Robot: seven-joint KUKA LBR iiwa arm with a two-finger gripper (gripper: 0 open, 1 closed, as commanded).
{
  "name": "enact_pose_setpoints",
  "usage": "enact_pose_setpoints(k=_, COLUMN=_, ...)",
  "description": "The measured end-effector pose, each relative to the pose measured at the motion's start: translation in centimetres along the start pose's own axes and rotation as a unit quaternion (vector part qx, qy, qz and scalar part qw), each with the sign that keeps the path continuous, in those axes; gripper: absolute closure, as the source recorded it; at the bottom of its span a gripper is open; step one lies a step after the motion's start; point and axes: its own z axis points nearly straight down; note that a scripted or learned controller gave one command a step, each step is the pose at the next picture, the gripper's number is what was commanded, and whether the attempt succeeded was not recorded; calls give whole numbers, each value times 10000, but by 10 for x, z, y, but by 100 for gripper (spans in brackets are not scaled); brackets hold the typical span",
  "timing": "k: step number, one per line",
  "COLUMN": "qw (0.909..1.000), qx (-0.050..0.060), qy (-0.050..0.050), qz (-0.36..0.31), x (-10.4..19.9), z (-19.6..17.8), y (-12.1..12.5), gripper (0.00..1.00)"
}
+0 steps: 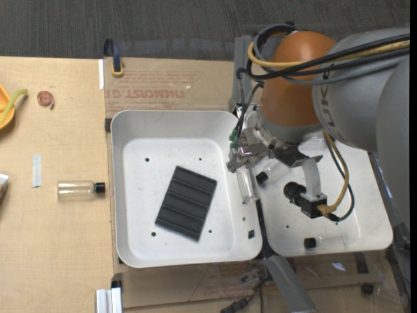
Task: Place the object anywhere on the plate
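**Arm crowds the seam between the bins; dark slab lies alone in the left bin**

The grey arm point(365, 90), with its orange band point(296, 87), reaches in from the right and covers much of the right bin point(365, 233). The gripper point(246, 175) hangs over the shared edge where the two bins meet, its hardware a tangle of metal, cable and black fittings. A pale, clear finger-like piece points down toward the seam, but whether the gripper is wide or narrow cannot be told from this angle, and nothing is visibly caught in it.

The one loose thing in the bins is a dark ribbed rectangular slab point(186, 203), lying flat and turned at a slant near the middle of the left bin point(124, 194), well apart from the gripper. Whether it is the object or the plate is hard to say.

On the tabletop point(52, 240) to the left lie a small clear bottle with a black cap point(79, 188), a small pale strip point(36, 171), a reddish round piece point(44, 98), and a yellow-orange item point(5, 109) cut off by the left edge. A sheet of printed cardboard point(163, 90) lies beyond the left bin.
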Motion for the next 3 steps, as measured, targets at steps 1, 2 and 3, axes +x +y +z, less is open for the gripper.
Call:
enact_pose_setpoints(k=1, qw=9991, qx=6, qy=1, qz=-428, x=102, z=11, y=-33, gripper=100)
enact_pose_setpoints(k=2, qw=9991, qx=5, qy=1, qz=-425, x=101, z=11, y=-33, gripper=0)
enact_pose_setpoints(k=3, qw=9873, qx=-14, qy=-3, qz=-1587, x=90, z=-111, y=-42, gripper=0)
